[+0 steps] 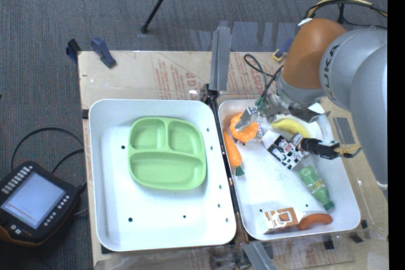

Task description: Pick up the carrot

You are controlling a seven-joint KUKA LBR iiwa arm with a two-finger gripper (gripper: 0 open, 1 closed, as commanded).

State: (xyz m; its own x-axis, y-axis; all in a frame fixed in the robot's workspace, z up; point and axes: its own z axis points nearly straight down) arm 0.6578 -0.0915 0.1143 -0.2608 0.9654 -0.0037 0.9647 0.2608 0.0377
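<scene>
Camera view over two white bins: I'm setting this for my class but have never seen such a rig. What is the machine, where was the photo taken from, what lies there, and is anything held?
The grey and orange machine is a robot arm reaching in from the right; its gripper hangs low over the back of the right bin. A fixed camera above the bench took the picture, looking down at a slant. The left bin holds a green divided plate. The right bin holds the carrot along its left wall, a curled orange piece by the gripper, a banana, a black-and-white box, a green bottle, a carton and a sausage. Whether the gripper grips anything cannot be told; the carrot lies in the bin, not yet lifted.
</scene>
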